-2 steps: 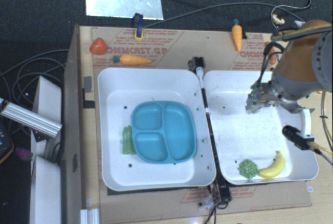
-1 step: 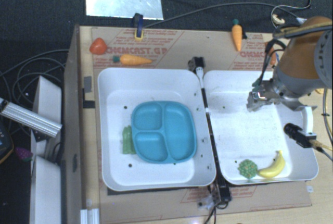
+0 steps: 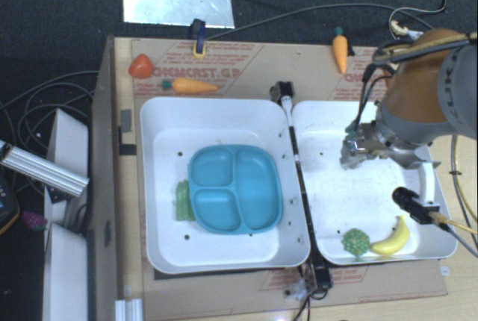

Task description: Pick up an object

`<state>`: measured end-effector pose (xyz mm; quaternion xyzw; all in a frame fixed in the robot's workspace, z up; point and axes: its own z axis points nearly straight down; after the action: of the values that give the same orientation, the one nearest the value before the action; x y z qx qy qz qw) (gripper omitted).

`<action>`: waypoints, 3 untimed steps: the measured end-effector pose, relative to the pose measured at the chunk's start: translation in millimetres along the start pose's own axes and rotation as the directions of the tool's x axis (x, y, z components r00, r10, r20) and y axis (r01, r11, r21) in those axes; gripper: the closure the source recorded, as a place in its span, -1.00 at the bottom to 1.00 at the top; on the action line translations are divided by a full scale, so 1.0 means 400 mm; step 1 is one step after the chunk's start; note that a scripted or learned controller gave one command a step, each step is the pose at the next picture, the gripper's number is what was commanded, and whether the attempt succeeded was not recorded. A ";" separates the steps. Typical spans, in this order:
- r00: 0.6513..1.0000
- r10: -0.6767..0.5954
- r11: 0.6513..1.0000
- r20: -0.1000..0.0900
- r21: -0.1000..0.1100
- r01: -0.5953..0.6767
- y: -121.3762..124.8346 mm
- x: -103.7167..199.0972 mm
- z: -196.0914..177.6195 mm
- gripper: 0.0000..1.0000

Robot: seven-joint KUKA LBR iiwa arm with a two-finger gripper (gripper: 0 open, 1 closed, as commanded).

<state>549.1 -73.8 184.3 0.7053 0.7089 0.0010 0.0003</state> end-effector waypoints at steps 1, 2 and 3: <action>1.000 0.000 1.000 0.000 0.002 0.000 -0.006 0.059 0.001 1.00; 1.000 -0.001 1.000 -0.001 0.001 0.001 0.007 0.124 0.000 1.00; 1.000 0.000 1.000 0.001 0.000 0.000 0.125 0.086 0.000 1.00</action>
<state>598.8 -39.1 184.5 0.7052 0.7090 0.0009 0.0007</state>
